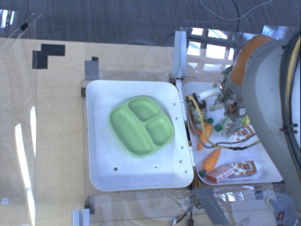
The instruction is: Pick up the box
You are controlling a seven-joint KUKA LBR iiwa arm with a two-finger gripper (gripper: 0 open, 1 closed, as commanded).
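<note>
Box (232,171) lies flat — long axis left-right, slightly tilted; gripper (229,108) state unclear.

The arm (275,93) is a broad, rounded grey casing with a smooth, slightly glossy shell. An orange band (249,55) wraps it above the wrist. Dark cables run along its right flank in a curved groove. The tool (229,108) at its end is small, metallic and angular, with grey and dark parts.
</note>
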